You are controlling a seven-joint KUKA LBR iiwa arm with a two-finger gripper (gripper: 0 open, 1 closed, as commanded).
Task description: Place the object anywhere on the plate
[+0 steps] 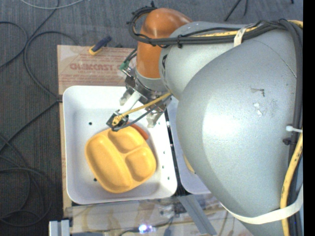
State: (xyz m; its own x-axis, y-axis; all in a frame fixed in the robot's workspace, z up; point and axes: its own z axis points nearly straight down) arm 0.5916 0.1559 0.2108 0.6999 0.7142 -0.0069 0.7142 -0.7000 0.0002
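A yellow plate (pixel 121 160) with three compartments lies in the left white bin (pixel 78 107), toward its front right. A small orange object (pixel 141 130) peeks out at the plate's far right rim, resting on or against it. My gripper (pixel 141 108) hangs just above and behind that spot, under the orange wrist band. Its two pale fingers (pixel 128 99) stand apart, so it is open, and nothing shows held between them. A yellow cable with a black end (pixel 116 122) runs across below the gripper to the plate's far edge.
The grey arm covers most of the right bin (pixel 189 181). A brown cardboard sheet (pixel 93 68) lies behind the left bin with a small yellow and blue tool (pixel 100 44) on it. Black cables trail over the floor at left.
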